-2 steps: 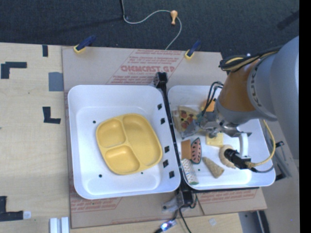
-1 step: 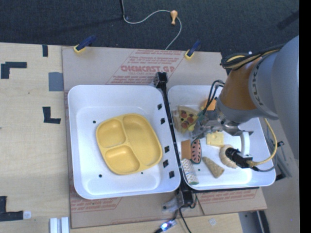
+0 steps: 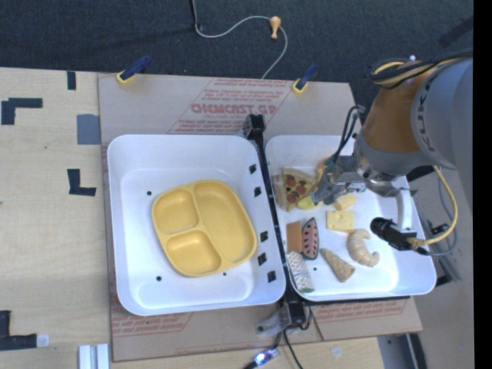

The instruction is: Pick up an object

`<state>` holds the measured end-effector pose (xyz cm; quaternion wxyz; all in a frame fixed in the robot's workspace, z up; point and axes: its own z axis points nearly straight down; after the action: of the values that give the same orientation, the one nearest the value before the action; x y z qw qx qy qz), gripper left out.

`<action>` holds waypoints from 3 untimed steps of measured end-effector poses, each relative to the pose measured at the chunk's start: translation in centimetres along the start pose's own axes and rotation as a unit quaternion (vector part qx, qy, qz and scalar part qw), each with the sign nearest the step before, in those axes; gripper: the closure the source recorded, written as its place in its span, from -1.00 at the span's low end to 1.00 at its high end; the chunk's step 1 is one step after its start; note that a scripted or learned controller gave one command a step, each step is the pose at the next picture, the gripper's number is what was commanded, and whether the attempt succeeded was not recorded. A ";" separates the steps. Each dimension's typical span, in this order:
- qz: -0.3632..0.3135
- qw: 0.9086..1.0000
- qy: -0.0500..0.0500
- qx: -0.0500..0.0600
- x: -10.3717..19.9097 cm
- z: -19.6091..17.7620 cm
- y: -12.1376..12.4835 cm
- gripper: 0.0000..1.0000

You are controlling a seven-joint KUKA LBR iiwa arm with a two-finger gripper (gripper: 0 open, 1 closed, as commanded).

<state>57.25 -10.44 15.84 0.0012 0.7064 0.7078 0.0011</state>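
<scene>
My gripper [image 3: 326, 187] hangs low over the upper middle of the right bin [image 3: 407, 283], under the grey arm with its orange band [image 3: 392, 125]. Just to its left lie a toy pizza slice [image 3: 294, 183] and a small yellow-green piece [image 3: 307, 203]. A small cheese block [image 3: 347, 202] sits just right of the gripper, and a larger cheese wedge [image 3: 340, 221] lies below it. Further toward the front are a croissant [image 3: 363, 249], a watermelon slice [image 3: 310, 237], a brown toast piece [image 3: 294, 234], a tan cone [image 3: 337, 264] and a striped packet [image 3: 300, 271].
The left bin [image 3: 131, 283] holds a yellow divided plate [image 3: 204, 227]. A black divider with clips [image 3: 264, 198] runs between the two bins. A black cable fitting [image 3: 388, 233] hangs from the arm over the right bin's right side. Cardboard [image 3: 231, 106] lies under both bins.
</scene>
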 end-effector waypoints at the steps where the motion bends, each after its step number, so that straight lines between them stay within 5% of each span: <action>1: 0.000 1.000 0.000 0.000 0.2 -5.0 -0.9 1.00; 2: 0.000 1.000 0.000 0.001 0.3 -6.7 -0.8 1.00; 3: -0.002 1.000 0.000 0.000 2.8 -7.6 3.8 1.00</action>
<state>61.06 -7.68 23.46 0.0008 0.7052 0.7090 0.0010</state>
